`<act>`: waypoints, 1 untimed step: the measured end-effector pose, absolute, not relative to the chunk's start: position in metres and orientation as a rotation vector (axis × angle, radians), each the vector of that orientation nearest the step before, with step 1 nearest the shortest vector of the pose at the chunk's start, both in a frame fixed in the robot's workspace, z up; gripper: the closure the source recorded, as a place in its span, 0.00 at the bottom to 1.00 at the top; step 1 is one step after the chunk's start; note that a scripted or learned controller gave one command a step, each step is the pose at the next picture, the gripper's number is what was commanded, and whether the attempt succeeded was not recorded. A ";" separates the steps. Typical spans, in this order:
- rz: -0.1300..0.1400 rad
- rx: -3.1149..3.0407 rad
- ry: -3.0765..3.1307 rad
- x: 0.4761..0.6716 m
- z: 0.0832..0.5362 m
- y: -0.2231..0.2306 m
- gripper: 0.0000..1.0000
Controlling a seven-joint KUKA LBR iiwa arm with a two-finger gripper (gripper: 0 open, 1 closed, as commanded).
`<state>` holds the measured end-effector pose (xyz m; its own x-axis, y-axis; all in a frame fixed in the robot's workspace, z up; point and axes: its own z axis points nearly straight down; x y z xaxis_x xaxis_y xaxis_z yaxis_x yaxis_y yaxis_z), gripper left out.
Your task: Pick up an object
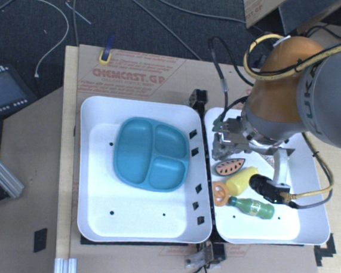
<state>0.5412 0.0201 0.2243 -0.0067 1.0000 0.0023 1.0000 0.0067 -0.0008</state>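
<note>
My gripper (225, 145) hangs over the left part of the right bin (306, 227), just above a watermelon slice (229, 166). Beside that slice lies a yellow block (240, 181), with an orange pretzel (220, 191) and a green bottle (252, 207) a little nearer the bin's front. Nothing shows between the fingers, and the wrist hides how they stand.
The left bin (95, 173) holds a blue divided plate (152, 154). A raised divider with black clips (200, 166) separates the two bins. The bulky grey and orange arm (296, 73) covers the rear of the right bin.
</note>
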 end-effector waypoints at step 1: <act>0.002 -2.212 -2.225 0.534 0.217 0.076 1.00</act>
